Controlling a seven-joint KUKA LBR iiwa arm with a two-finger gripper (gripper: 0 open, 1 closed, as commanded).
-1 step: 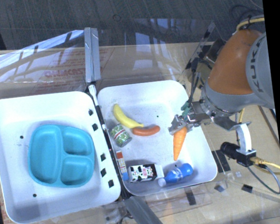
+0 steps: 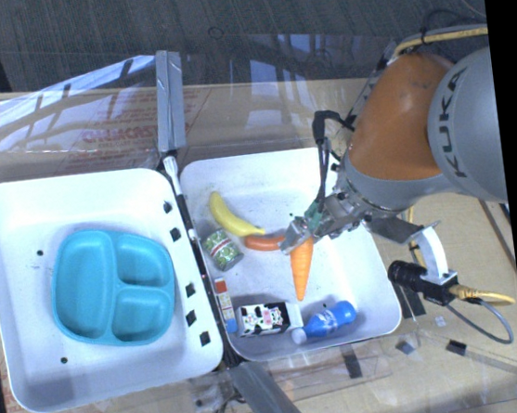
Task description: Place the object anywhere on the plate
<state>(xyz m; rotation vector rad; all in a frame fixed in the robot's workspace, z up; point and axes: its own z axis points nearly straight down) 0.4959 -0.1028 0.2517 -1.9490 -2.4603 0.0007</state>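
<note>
Hanging from the tool, carrot, mid-bin.

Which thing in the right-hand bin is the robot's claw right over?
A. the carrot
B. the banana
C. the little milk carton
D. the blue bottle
A: the gripper sits at the thick top end of the carrot, while the banana, blue bottle and milk carton lie apart from it.
</note>
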